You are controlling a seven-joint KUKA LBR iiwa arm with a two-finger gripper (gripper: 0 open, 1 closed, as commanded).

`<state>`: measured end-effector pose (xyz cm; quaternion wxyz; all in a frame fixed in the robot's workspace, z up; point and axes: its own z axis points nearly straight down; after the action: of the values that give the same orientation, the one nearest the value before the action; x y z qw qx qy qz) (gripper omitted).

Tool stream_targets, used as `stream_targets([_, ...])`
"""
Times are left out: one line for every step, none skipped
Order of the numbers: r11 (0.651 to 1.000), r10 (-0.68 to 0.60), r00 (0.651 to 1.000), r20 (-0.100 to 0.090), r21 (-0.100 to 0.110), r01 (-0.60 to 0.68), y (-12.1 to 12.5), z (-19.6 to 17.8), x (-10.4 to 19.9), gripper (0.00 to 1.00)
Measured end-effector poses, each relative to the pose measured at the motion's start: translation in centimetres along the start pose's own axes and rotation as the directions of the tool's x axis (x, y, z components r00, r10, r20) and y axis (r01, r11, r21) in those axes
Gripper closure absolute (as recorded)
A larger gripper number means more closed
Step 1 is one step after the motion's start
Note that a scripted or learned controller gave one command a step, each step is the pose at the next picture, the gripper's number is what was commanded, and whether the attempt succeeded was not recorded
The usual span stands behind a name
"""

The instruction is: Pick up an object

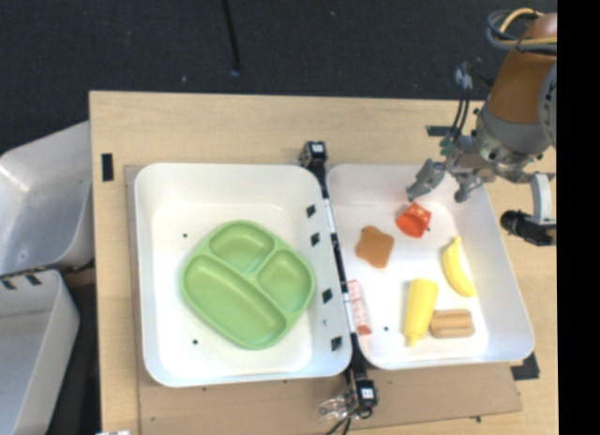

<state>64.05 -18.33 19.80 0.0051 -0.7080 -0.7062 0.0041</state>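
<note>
Five toys near claw (443, 182), apparently open

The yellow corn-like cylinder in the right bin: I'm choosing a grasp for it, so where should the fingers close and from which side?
Probably across the middle of the yellow corn-like cylinder, coming from above. It lies flat and nearly upright in the view, long sides exposed mid-length; lower down, the tan bread-roll-shaped piece crowds its right side.
</note>
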Motion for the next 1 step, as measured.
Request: stream_targets([1.000, -0.004, 1.000, 0.003, -0.014, 0.004, 0.30, -0.94, 0.06, 0.00])
